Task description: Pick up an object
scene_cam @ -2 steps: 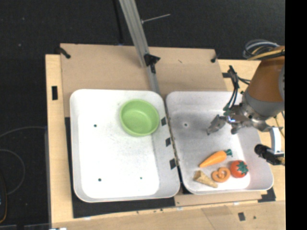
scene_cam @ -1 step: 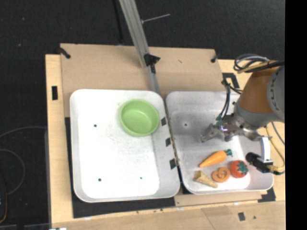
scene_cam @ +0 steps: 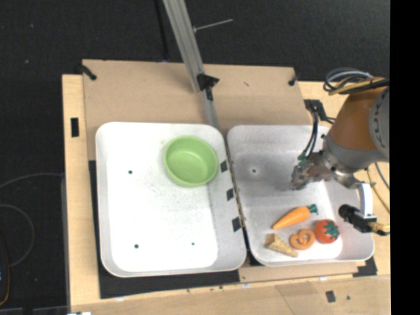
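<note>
Gripper [scene_cam: 303,174] low over right bin [scene_cam: 262,149], finger state impossible to tell, toy carrot [scene_cam: 292,217] just nearer, tomato [scene_cam: 326,231] at near right, green bowl [scene_cam: 191,161] in left bin [scene_cam: 131,195]

Arm [scene_cam: 357,126] cut off at right edge; end effector [scene_cam: 303,176] too blurred to read fingers.

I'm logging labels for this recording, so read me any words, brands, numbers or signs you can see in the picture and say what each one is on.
No readable text anywhere.
Green bowl: plain, unmarked.
Toy carrot, tomato, and the two tan pieces beside them: no labels.
Left bin and right bin: only small dark dots, not characters.
Arm's orange band: no legible marking.
Black tabs on the bench: blank, or too small to tell.
</note>
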Controlling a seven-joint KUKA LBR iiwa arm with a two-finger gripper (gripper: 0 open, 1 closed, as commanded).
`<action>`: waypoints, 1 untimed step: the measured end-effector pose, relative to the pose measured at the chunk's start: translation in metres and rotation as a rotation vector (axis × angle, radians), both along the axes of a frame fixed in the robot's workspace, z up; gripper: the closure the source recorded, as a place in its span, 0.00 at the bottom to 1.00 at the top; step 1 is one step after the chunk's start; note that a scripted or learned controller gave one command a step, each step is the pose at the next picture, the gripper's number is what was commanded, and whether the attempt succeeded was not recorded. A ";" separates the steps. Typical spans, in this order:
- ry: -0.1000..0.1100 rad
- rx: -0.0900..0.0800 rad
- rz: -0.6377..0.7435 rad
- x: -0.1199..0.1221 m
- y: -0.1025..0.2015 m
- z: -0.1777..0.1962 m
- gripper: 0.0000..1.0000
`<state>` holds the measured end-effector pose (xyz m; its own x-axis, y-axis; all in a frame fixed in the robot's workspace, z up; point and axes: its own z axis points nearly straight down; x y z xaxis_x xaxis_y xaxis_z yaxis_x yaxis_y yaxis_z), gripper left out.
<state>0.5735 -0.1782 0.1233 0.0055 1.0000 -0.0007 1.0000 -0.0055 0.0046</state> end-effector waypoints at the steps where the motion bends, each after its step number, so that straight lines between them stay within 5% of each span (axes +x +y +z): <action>1: -0.004 -0.001 0.009 0.003 0.006 0.062 1.00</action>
<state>0.5763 -0.1722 0.1855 -0.0039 1.0000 -0.0015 1.0000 0.0039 0.0085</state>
